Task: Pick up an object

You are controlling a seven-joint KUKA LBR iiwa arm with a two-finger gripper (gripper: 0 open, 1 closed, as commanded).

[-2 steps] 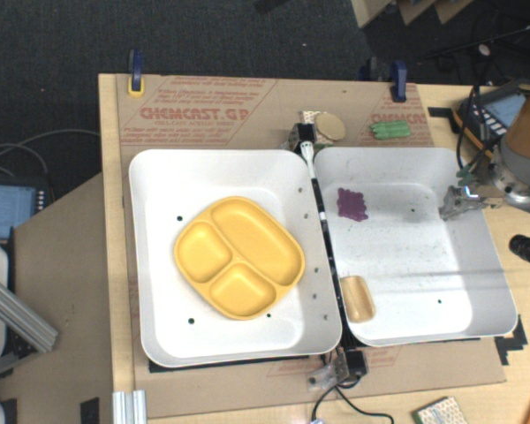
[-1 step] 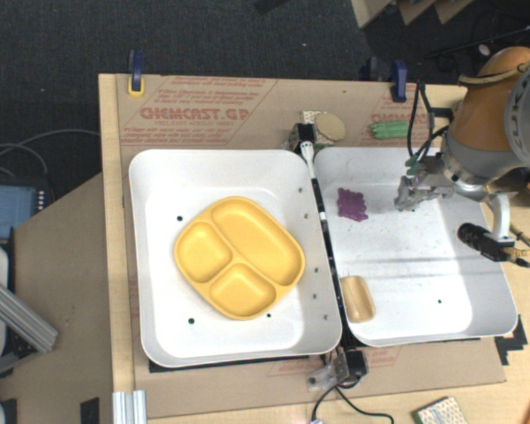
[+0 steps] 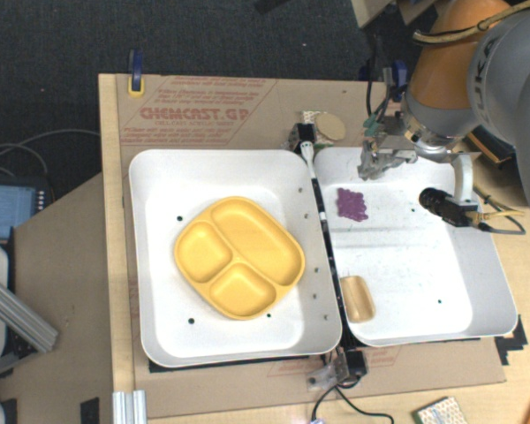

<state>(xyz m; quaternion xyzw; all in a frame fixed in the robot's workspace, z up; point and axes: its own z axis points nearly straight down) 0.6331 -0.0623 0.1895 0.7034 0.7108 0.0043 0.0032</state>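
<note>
we see a yellow plastic plate with three compartments (image 3: 238, 256) lying in the middle of the left shallow white bin (image 3: 159, 184), turned at a slant to the bin's edges. in the right shallow white bin (image 3: 477, 281), a small purple bunch of toy grapes (image 3: 352, 205) sits near the far left corner, and a tan rounded bread-like piece (image 3: 358, 298) lies against the left wall close to the near corner. the metal two-finger gripper (image 3: 372, 170) hangs over the far edge of the right bin, just beyond the grapes and apart from them; nothing sits between its tips. the grey arm with its orange band (image 3: 464, 25) reaches in over the bin's far right corner.
</note>
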